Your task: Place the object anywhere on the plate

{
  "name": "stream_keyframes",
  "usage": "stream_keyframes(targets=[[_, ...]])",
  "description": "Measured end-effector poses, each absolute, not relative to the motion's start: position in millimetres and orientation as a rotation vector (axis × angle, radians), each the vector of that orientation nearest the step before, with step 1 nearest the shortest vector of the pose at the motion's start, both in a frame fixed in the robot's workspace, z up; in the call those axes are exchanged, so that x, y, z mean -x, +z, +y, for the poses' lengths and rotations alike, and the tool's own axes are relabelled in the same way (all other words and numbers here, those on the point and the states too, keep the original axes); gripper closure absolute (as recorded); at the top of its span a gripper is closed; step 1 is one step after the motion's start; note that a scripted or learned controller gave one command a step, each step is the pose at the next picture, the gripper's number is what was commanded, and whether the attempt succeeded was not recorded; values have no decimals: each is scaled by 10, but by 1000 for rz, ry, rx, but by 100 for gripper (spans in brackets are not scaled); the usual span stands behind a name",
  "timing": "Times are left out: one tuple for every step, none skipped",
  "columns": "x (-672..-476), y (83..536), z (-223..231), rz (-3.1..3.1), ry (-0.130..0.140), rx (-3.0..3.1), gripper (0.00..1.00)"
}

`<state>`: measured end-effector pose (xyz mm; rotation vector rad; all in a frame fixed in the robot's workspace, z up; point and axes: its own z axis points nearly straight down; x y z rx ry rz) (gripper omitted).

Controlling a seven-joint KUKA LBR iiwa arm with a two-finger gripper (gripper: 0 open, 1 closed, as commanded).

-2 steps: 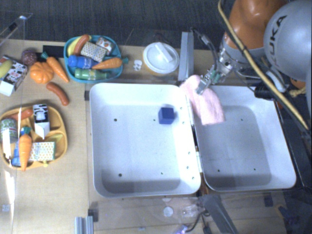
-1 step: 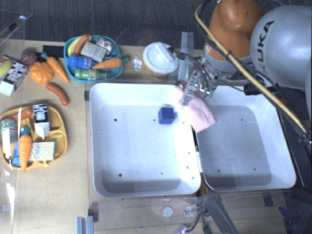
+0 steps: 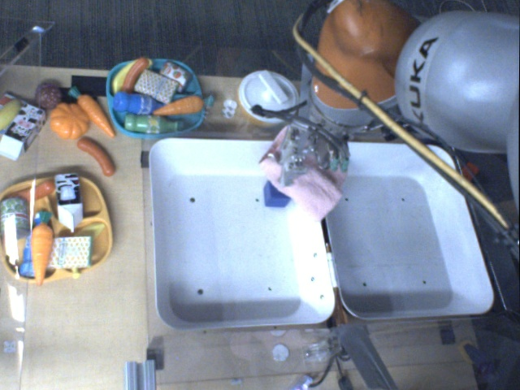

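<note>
Pink cloth (image 3: 313, 187) hanging under the gripper (image 3: 313, 154), over the inner rim between the two bins, at the far side. Long axis slanted, from the far left corner down to the near right; lower end pointing toward the right bin (image 3: 406, 250). Top of the cloth up among the fingers, but cannot tell if clamped or only draped; fingers too hidden to say apart or together. Blue block (image 3: 276, 195) touching the cloth's left edge, lying in the left bin (image 3: 227, 250). White plate (image 3: 268, 94) just behind the cloth, on the bench past the bins. Further left of the cloth, blue bowl (image 3: 154, 97) full of toy food. Loose carrot, pumpkin and sausage beside that bowl. Yellow tray (image 3: 57, 230) with more toy food far left of the cloth.
</note>
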<state>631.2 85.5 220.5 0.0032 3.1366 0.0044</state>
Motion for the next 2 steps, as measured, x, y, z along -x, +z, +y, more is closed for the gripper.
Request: stream_keyframes(targets=[[-6079,2237,1321,3137,5,3,100],[-6081,2240,1318,3136,5,2,0]])
